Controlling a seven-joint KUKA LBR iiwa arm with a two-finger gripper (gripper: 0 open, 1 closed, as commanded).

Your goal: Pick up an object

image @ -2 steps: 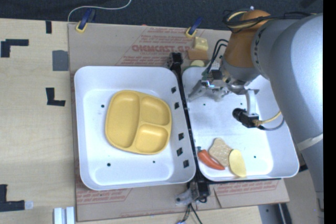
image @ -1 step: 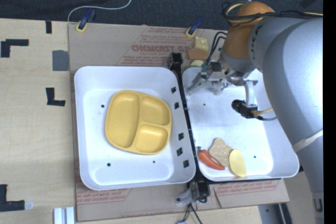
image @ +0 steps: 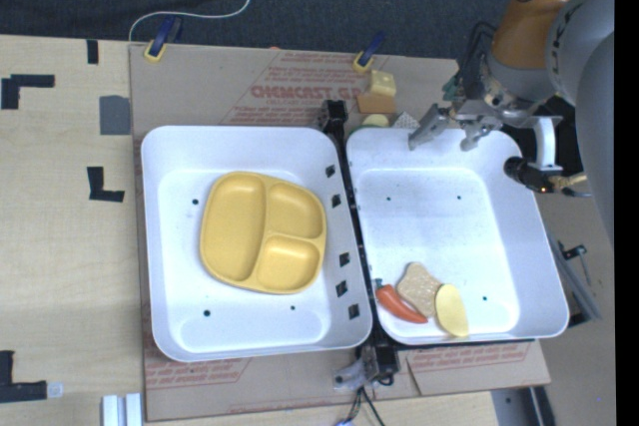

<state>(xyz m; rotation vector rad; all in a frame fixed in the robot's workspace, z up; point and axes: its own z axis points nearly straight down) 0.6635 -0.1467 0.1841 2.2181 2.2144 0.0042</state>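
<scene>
A yellow divided plate (image: 264, 231) fills the left bin (image: 160, 214), while in the right bin (image: 519, 244) a bread slice (image: 420, 286), red chili (image: 398, 305) and yellow piece (image: 451, 310) lie at the near edge, well apart from the gripper (image: 448, 133), whose spread fingers hold nothing above the far rim.

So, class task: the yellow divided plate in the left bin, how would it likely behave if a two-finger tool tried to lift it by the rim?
The yellow divided plate looks like moulded plastic, so probably stiff and light. It lies flat in the left bin, so it is unlikely to roll. Its glossy, rounded rim may slip, and a grasp at one edge would likely tilt it.
</scene>
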